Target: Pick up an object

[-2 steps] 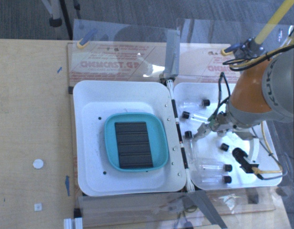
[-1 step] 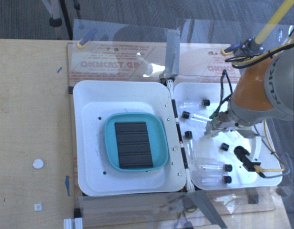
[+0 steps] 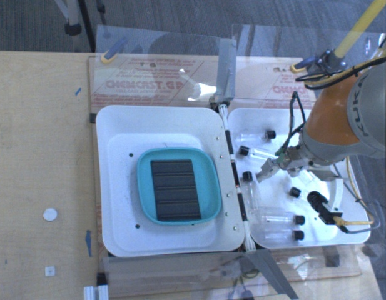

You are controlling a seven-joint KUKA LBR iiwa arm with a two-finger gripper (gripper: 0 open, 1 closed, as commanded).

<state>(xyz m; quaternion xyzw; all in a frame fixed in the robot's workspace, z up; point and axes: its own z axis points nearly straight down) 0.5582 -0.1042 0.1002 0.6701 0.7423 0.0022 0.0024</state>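
vials: clear, black-capped, scattered in right bin [image 3: 343, 227]; nearest [image 3: 250, 190] lies just left-below gripper [image 3: 268, 169]
gripper: low over bin's left half, nothing visibly held; can't tell its opening
room: bare floor mid-bin
left bin [image 3: 117, 186]: teal tray [image 3: 178, 184], dark insert

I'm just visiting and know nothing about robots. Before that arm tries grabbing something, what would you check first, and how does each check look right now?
1. Tool is over the right bin, where the small vials lie: ok.
2. Vials within reach, such as one near the tool: ok.
3. Something already held by the tool: cannot tell.
4. Cables hang low beside the tool: not ok.
5. Teal tray sits apart in the left bin, out of the way: ok.
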